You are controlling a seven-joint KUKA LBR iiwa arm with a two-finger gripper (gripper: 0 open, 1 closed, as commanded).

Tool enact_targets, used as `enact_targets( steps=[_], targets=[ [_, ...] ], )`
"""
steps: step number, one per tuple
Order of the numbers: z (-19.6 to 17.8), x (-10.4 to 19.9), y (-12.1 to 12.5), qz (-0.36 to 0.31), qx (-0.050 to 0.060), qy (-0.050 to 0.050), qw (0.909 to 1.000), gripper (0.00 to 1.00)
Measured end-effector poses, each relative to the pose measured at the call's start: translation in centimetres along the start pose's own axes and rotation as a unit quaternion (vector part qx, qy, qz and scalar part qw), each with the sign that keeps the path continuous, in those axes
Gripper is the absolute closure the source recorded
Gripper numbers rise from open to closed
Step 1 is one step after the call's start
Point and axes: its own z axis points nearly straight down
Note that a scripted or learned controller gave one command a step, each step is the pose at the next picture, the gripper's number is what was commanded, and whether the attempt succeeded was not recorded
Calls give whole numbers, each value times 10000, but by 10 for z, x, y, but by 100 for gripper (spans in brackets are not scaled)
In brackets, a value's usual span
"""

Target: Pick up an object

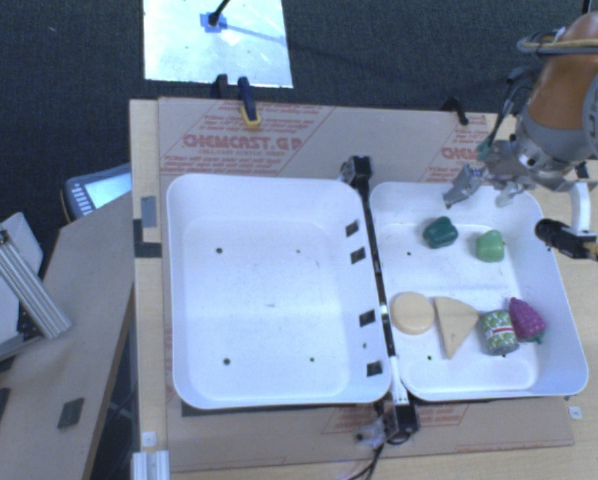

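Grey two-finger gripper [482, 186] hangs empty, fingers apart, at twelve o'clock of the right white bin [564, 368], dark green rounded block [440, 232] just below at its six, so best drop straight, centred on it, before closing.

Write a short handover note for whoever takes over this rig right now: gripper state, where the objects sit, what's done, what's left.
Gripper: above the far edge of the right bin, open, holding nothing.
Objects, all in the right bin: dark green piece and light green piece toward the far side; round tan disc, tan wedge, green patterned can and magenta berry-like piece along the near side.
Done: nothing picked yet.
Left: descend on one object, grasp and lift. The dark green piece lies nearest the gripper.
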Motion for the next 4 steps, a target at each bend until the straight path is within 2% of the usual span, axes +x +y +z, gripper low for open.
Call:
enact_targets(
  steps=[1,2,3,4],
  targets=[
    [49,-6,-21,10,16,2,10000,0],
    [14,53,10,-35,-27,11,10000,0],
    [4,49,9,-22,-26,2,10000,100],
    [-145,120,-17,-47,-85,14,10000,100]
  ],
)
